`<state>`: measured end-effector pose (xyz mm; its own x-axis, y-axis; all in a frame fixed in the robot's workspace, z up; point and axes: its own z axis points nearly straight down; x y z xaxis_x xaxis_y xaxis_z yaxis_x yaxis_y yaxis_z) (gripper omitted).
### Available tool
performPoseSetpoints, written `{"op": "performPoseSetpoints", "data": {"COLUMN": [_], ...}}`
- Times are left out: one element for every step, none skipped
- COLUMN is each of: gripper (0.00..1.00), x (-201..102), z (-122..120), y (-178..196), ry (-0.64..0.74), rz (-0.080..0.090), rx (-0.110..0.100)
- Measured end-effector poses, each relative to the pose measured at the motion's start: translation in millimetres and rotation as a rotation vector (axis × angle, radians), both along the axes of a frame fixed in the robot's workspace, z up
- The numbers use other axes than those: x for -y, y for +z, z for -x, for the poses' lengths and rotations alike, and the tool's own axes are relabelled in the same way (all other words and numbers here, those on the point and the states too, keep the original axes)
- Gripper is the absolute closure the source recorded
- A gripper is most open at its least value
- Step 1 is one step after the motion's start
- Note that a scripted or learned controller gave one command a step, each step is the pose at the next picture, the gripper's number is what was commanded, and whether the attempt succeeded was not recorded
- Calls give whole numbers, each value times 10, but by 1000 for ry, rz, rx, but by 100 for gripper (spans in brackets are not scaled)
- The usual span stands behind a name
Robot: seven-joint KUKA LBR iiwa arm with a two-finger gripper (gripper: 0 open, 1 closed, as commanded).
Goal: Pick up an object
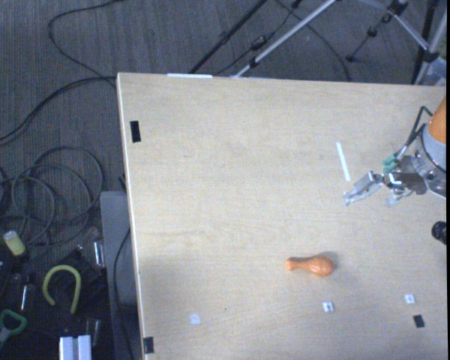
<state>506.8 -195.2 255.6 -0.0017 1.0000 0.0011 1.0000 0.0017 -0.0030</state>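
Orange object (311, 265) lies apart from end effector (355, 195); finger spread unclear, nothing visibly held.

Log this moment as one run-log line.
gripper: above bench, right side, nothing between the jaws | orange object: lying on bench, apart from gripper | white stick: near gripper | pick: not yet done

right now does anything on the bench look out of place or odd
Nothing looks spilled or broken. An orange pear-shaped object lies on its side on the bench, and a thin white stick lies loose just left of the gripper.
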Motion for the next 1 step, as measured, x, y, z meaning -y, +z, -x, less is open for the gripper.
{"op": "performPoseSetpoints", "data": {"gripper": [0], "x": [260], "z": [-449], "y": [-970], "ry": [-35], "rz": [2], "rx": [0]}}
